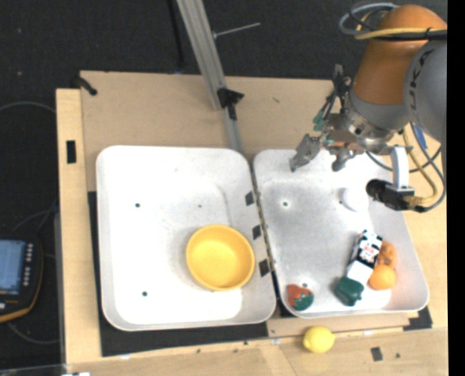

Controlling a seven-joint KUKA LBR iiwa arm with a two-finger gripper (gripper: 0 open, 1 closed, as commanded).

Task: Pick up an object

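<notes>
The arm hangs over the right bin (295, 180) at its far edge, gripper (323, 153) with fingers spread and nothing between them. The cluster of small things, cow toy (365, 251), orange (383, 276) and green block (347, 290), lies well apart toward the near right corner.

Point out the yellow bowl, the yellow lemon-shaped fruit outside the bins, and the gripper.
Round yellow plastic bowl (219, 257), camera view, inner floor.
Small yellow lemon-shaped fruit (318, 339), camera view, middle of its body.
Two-finger gripper (321, 158), camera view, midway between fingertips.
</notes>
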